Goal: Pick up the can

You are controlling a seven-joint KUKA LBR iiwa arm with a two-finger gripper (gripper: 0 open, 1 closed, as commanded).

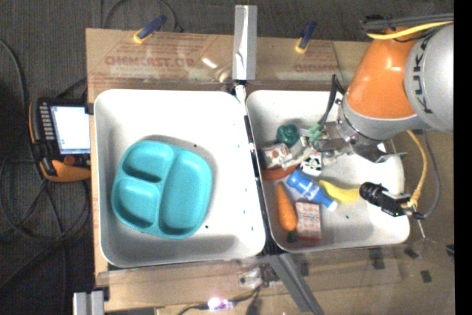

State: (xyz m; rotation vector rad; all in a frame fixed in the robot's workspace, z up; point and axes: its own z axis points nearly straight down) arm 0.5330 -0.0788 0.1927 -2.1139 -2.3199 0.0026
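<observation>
Can [276, 156] lies on its side at the left edge of the right bin [383, 236], beside the carrot [286, 209] and blue bottle [310, 187]. My end effector [316, 147] hovers just right of it; grip state I cannot tell. Pick not yet done, I judge.

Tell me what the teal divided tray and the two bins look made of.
The teal divided tray looks like moulded plastic: one even colour, rounded compartments, soft sheen. The left bin and right bin look like thin white plastic with rounded corners, though painted metal can't be excluded.
</observation>
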